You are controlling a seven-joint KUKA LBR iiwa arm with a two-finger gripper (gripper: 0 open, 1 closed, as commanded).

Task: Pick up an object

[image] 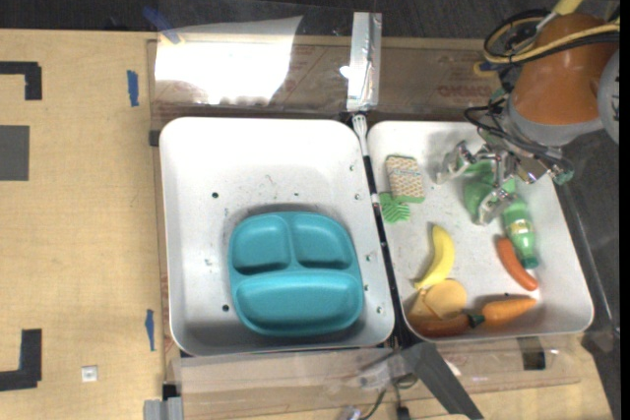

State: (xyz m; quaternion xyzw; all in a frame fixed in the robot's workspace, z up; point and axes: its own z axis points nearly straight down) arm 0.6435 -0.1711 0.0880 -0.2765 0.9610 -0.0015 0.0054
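While over R bin | jaws state unclear | green bottle beneath, upright-ish

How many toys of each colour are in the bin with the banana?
Yellow: 1, the banana
Orange: 3, the carrot, the chili and the round fruit
Green: 3, the bottle, the leafy piece and the toy
Tan: 1, the waffle
Total: 8

The two-finger gripper hangs in the right shallow white bin, a curved yellow banana near its left, a teal divided plastic tray farther left.
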